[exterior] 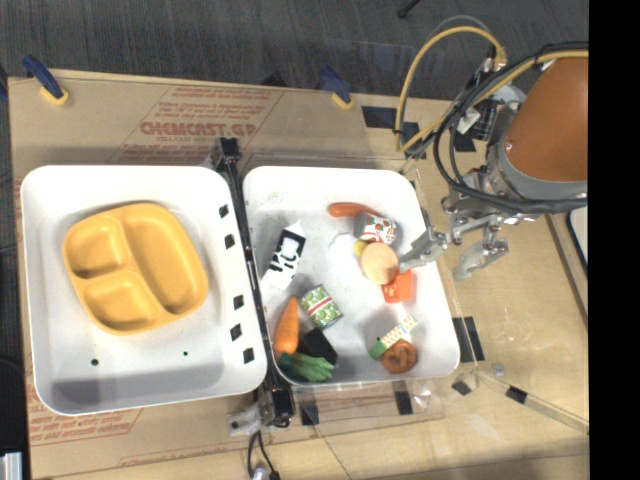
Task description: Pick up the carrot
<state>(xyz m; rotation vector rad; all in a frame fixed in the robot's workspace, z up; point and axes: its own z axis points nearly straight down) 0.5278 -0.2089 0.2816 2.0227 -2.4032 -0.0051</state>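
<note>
The gripper (pixel 455 251) hangs at the right rim of the right bin (pixel 262 193), its two slim metal fingers (pixel 425 248) spread apart with nothing between them; one fingertip reaches in over the bin's edge, the other stays outside above the bench. The carrot (pixel 287 325), a smooth tapered orange cone with a ruffled green top, lies well apart from the fingers, down in the bin's far lower corner, its leafy end beside a flat black block (pixel 320 346). Just beside the inner fingertip sits a round, pale peach-coloured ball (pixel 377 262), touching a glossy orange-red wedge (pixel 401 287); a small printed carton (pixel 378 230) and a slender reddish sausage shape (pixel 347 209) lie near, above it. Further off rest a green-and-white boxy pack (pixel 321 306) and a black-and-white card (pixel 286 251). Across the divider, the left bin (pixel 40 298) bears a matte yellow tray (pixel 135 267) with three rounded compartments.
</note>
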